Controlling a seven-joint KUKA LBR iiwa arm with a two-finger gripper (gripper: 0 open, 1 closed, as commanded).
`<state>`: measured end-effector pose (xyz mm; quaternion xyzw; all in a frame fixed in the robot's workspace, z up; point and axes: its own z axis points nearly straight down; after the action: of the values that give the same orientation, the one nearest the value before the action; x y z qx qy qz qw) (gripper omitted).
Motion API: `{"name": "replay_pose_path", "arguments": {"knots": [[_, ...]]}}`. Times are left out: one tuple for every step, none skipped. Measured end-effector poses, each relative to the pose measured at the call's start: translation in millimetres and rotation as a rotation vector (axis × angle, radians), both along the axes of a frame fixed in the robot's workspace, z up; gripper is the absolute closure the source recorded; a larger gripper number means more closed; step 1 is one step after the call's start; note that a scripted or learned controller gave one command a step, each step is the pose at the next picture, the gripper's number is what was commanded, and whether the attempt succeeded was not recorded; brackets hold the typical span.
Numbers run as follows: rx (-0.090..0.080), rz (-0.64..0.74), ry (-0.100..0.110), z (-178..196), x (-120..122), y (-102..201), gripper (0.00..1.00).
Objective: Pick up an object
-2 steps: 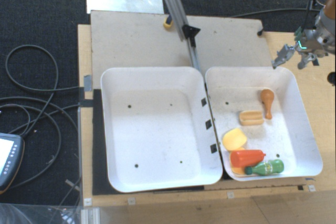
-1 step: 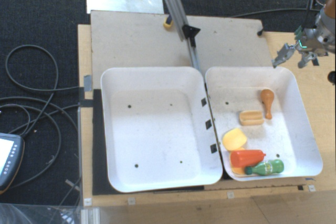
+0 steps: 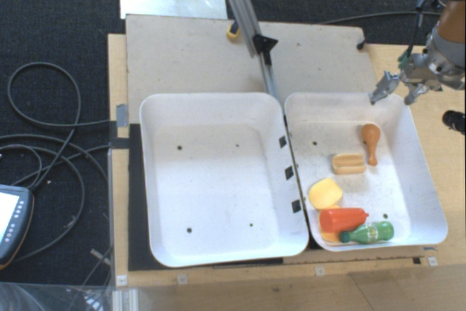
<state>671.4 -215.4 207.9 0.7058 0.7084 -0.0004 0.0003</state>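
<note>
Your left bin carries nothing to grasp. All candidates sit in the right bin, clustered toward its near wall: yellow piece, hot dog, red piece, green bottle lying left-right. The drumstick runs near-far. Your gripper hangs spread and unloaded over the far rim, likely staged to descend.

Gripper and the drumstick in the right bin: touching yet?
Apart. The camera view shows the gripper open above the bin's far rim, with bare white bin floor between it and the drumstick.
</note>
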Motion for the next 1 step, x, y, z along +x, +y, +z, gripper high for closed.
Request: {"name": "replay_pose_path", "arguments": {"knots": [[0.001,0.003,0.002,-58.6,7.7,0.4,0.0]]}}
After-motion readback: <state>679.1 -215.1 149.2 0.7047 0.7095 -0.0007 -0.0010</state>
